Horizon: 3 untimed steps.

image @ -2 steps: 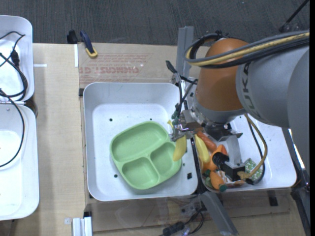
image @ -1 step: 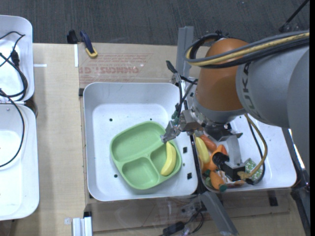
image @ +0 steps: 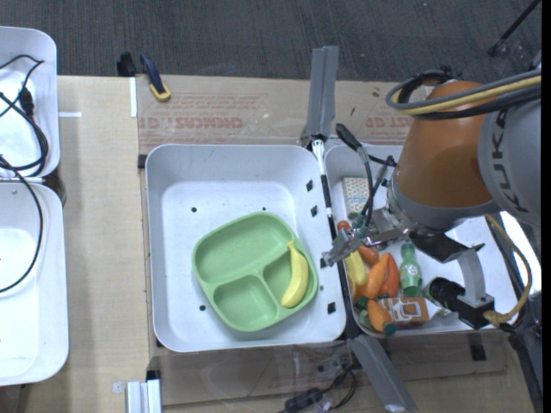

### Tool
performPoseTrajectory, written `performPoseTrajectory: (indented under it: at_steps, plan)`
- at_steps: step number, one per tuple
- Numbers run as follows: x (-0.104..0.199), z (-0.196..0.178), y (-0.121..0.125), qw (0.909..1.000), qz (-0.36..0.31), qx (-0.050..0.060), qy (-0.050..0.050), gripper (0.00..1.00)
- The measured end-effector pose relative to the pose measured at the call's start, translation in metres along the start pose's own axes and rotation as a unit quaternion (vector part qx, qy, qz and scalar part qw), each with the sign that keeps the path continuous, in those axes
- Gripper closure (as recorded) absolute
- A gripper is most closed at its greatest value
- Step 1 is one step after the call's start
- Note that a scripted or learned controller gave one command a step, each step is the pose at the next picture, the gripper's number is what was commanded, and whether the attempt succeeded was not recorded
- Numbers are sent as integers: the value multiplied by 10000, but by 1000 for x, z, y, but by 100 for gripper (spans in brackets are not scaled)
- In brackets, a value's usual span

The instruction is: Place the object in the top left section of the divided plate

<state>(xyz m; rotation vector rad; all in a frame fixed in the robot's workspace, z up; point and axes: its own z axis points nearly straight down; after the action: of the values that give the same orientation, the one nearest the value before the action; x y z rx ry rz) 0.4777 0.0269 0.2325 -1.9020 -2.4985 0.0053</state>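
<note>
Orange-banded arm (image: 448, 157) looms over the right bin (image: 508, 231), its gripper (image: 357, 241) amid piled toy food (image: 383, 286); claw state cannot be told. Green divided plate (image: 250, 269) waits in the left bin (image: 172, 231), banana (image: 295, 278) aboard. Crowded items risk a missed or double grab.

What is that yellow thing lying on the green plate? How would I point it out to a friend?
Look at the left white bin, which holds a green divided plate. In the plate's right-hand section lies a banana, curved along the rim. It is the only yellow item on the plate, apart from the heap of toy food in the right bin by the gripper.
</note>
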Motion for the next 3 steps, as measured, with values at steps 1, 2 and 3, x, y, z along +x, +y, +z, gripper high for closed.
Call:
performPoseTrajectory:
  at_steps: [1,2,3]
  plan:
    - [0,0,0,10000,2,-1,1,0]
    - [0,0,0,10000,2,-1,1,0]
    - [29,42,36,9936,-1132,3,2,0]
